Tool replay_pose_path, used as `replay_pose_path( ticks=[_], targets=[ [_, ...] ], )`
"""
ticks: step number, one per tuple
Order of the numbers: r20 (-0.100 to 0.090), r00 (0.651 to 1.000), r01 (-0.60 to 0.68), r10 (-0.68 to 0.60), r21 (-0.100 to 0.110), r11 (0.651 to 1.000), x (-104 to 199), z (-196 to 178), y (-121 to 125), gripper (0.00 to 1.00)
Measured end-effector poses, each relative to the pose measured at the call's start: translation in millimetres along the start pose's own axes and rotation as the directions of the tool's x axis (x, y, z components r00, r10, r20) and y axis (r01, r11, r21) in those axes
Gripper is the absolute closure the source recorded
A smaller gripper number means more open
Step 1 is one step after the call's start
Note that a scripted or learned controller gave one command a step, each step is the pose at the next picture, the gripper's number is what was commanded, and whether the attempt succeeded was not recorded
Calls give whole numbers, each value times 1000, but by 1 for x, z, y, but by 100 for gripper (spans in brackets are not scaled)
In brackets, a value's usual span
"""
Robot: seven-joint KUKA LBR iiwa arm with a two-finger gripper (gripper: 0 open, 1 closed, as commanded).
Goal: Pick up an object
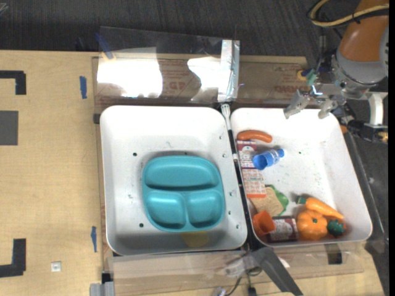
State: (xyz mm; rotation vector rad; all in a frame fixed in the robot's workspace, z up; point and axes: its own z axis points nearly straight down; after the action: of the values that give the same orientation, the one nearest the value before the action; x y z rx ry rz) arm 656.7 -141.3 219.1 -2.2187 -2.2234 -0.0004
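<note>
From my remote station I look down on the bench, where the left bin (pixel 117 165) carries a teal divided tray (pixel 183 192), lying flat near its middle with one long compartment toward the far side and two smaller ones toward the near side. Behind the bins, a sheet of clear plastic (pixel 166 73) glares white under the light.

The right bin (pixel 321 159) holds the objects I might pick, gathered along its left wall and near edge. A hot dog (pixel 254 136) lies at the far end of that row, a blue bottle (pixel 267 158) just beside it, tipped on its side. A red-and-white printed packet (pixel 252 179) runs down the left wall, meeting a slice of bread (pixel 259 198) with a green piece (pixel 279 198) against it. At the near edge sit an orange cup (pixel 262 222), a small dark bottle (pixel 282 228), an orange pepper (pixel 311 225) and a carrot (pixel 322 208), packed close together.

The gripper (pixel 310 107) hangs over the bin's far right corner, well apart from the pile. Its two fingers are spread, with nothing between them.
</note>
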Motion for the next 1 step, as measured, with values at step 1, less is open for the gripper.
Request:
replay_pose_path(
  ticks=[1],
  targets=[
    [3,998,69,-69,-5,998,-7,-27,-12,0]
  ],
)
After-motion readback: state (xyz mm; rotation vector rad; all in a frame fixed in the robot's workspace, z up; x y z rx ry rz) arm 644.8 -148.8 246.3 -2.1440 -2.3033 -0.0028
